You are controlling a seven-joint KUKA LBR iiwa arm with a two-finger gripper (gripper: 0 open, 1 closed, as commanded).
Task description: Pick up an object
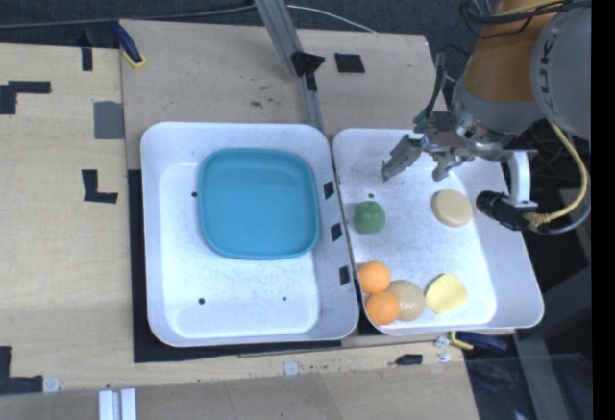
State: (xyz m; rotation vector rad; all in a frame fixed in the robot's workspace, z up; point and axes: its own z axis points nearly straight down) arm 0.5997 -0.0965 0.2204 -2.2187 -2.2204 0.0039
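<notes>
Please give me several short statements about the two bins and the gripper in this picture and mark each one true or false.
1. A blue plate lies in the left bin. True.
2. The green ball sits in the right bin. True.
3. The gripper holds the green ball between its fingers. False: the open gripper hangs above the right bin's upper part with nothing between its fingers; the ball lies apart, below and to its left.
4. Two orange balls lie near the right bin's lower left corner. True.
5. The yellow object rests on the blue plate. False: it lies in the right bin, beside a tan ball.
</notes>
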